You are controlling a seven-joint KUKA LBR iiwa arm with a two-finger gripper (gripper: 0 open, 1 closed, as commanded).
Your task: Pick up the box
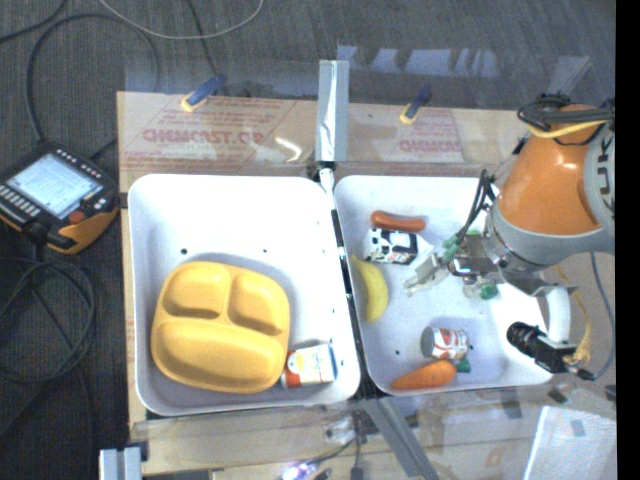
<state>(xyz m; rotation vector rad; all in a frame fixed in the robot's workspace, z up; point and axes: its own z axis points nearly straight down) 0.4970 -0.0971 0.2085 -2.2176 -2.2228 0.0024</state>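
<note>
The pincer (425,273) is seen spread apart and holding nothing, low in the right bin (500,373). The box (310,365) lies far off in the left bin (150,208), touching the yellow tray (220,326). It should be gripped by its free sides.

I can't tell how the claw (425,273) stands; the box (309,365) is partly tucked under the yellow tray (220,323) beside it.
</note>
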